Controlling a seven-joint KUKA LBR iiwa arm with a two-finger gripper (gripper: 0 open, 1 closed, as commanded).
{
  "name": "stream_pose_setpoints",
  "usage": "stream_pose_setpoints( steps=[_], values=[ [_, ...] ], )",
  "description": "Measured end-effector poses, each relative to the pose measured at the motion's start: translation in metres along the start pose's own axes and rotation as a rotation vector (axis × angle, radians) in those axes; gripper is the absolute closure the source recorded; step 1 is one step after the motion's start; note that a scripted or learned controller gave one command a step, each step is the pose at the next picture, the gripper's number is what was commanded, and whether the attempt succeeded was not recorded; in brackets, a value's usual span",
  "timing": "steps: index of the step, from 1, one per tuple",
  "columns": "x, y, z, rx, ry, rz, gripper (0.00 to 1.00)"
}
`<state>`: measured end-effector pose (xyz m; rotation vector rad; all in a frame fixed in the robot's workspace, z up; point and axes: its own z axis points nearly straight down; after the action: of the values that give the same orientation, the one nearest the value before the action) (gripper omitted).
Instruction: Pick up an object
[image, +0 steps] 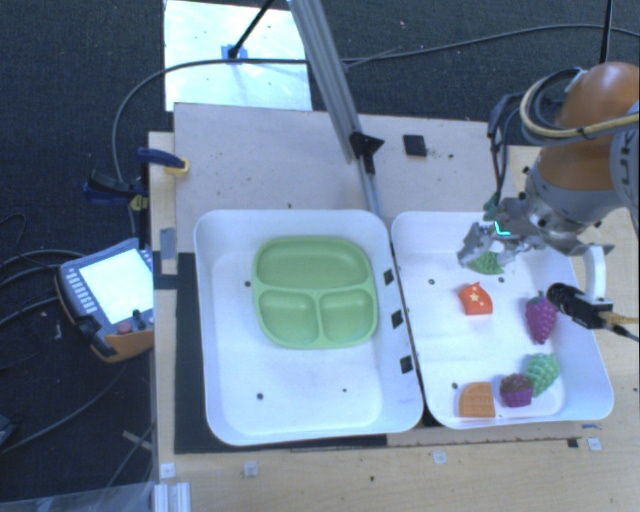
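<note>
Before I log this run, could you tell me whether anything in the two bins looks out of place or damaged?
Nothing stands out. The green divided plate lies flat in the left bin. The toy foods lie apart in the right bin, with none spilled over the rim. The claw is low over a small green piece near the far edge.

Grey arm (580, 185), orange band, black cables looped above, metallic hand (487, 243), small teal light

Two shallow white plastic bins: the left bin (215, 400) and the right bin (440, 330). One green three-compartment plate (315, 290). Six small toy foods: green leafy piece (487, 263), red-orange piece (476, 299), purple grape bunch (541, 316), pale green bunch (545, 370), magenta piece (516, 389), orange block (477, 399).
</note>
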<state>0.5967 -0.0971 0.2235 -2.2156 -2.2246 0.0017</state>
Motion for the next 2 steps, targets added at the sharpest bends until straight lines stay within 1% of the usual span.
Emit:
stream_pose_setpoints(
  steps=[1,2],
  values=[
    [0.000,0.001,-0.002,-0.004,0.000,0.000,0.00],
    [-0.003,0.008,0.043,-0.001,-0.001,0.002,0.00]
  ],
)
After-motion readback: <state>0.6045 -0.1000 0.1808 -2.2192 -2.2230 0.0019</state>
